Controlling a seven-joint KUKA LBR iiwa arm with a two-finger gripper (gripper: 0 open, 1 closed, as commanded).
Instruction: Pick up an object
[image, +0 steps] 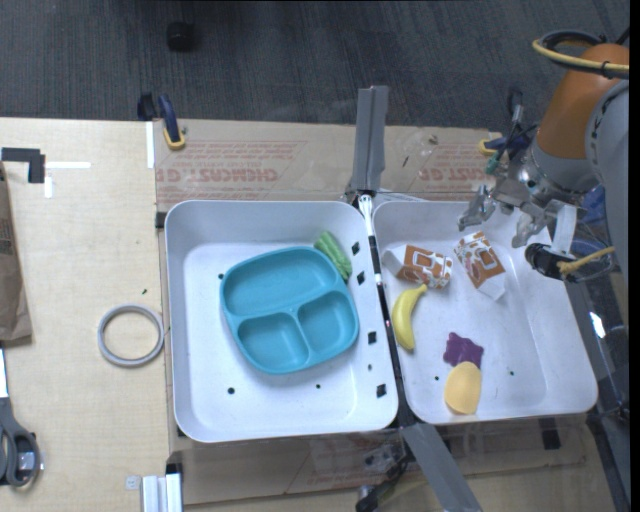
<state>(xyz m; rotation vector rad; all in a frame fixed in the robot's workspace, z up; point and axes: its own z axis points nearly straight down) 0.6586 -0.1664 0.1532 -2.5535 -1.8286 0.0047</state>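
The right bin (560, 330) holds a yellow banana (404, 315), a purple piece (463, 350), a yellow round piece (463, 387) and two orange-and-white wrapped snacks (427, 266) (481, 261). My gripper (497, 222) hangs over the bin's back right part, just above and behind the right snack. Its fingers are spread apart with nothing between them. The grey arm with its orange band (582, 100) comes in from the upper right.
The left bin (190, 330) holds a blue divided plate (289, 309) with a green item (335, 254) at its far edge. A grey post (371, 140) stands between the bins at the back. A ring (131, 334) lies on the bench at left, scissors (18, 450) at bottom left.
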